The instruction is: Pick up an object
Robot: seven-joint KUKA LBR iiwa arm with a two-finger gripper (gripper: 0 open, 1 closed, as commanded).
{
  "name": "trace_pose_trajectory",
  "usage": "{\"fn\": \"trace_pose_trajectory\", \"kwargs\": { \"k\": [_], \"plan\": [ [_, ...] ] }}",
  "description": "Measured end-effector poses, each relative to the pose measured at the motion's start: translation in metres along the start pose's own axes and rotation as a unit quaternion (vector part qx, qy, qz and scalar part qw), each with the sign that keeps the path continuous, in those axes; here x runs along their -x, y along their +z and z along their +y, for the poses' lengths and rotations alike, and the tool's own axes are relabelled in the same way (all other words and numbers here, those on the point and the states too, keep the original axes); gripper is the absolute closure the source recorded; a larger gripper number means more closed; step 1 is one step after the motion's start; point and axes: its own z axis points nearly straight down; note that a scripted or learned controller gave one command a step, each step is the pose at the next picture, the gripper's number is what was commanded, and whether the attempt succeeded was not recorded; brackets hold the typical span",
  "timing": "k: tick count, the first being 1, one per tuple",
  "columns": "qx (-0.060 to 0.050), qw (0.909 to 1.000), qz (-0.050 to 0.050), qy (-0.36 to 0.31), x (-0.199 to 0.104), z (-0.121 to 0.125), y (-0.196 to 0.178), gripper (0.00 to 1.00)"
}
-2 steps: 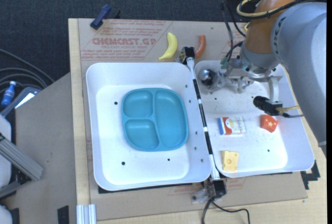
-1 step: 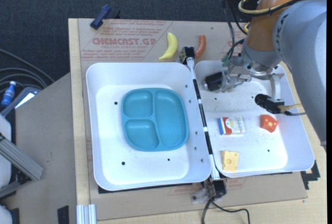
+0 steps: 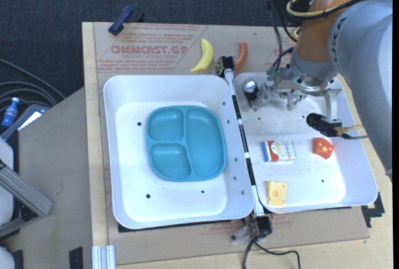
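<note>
The right bin (image 3: 349, 190) holds three things. A small white carton with red and blue print (image 3: 278, 151) lies near its middle. To the carton's right sits a red strawberry-like piece (image 3: 322, 147), and a yellow cheese wedge (image 3: 277, 192) rests near the front edge. My gripper (image 3: 274, 98) hangs low over the back part of this bin, well behind the carton, under the grey wrist with its orange band (image 3: 321, 25). I see nothing held in it.
The left bin (image 3: 124, 187) carries a blue divided plate (image 3: 186, 142). Behind the bins, on the bench, lie a yellow banana (image 3: 202, 56), a slim orange-red piece (image 3: 240, 55) and a blue object (image 3: 121, 20). A black divider (image 3: 240, 131) runs between the bins.
</note>
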Motion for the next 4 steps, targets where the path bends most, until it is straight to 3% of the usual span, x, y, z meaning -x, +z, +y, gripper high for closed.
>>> {"fn": "trace_pose_trajectory", "kwargs": {
  "k": [1,2,3,4],
  "plan": [
    [0.002,1.0000,0.005,-0.001,0.073,0.002,0.019,0.00],
    [0.007,1.0000,0.004,0.000,0.038,0.004,0.017,0.00],
    [0.005,1.0000,0.004,0.000,0.078,0.002,0.021,0.00],
    [0.006,1.0000,0.005,0.000,0.091,0.002,0.021,0.00]
  ]
}}
